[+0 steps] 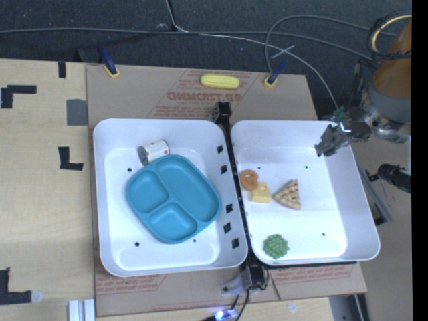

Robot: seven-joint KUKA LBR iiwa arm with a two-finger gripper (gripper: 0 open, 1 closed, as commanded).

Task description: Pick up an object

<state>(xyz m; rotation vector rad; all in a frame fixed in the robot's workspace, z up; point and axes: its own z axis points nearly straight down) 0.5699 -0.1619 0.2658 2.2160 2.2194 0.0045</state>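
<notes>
Camera view: the gripper (pixel 329 144) hangs over the right bin's (pixel 354 199) far right rim, jaws unreadable, probably staging for the pizza slice (pixel 289 194) lying mid-bin beside the cheese (pixel 261 193).

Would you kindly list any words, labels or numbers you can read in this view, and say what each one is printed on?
Red printed lettering on the cardboard sheet above the left bin: blurred and partly covered, not readable.
Red print on the cardboard strip below the bins: too small to read.
Black marks on the wooden bench: shapes, not text.
Blue divided plate, small can, toy food in the right bin: no readable text.
</notes>
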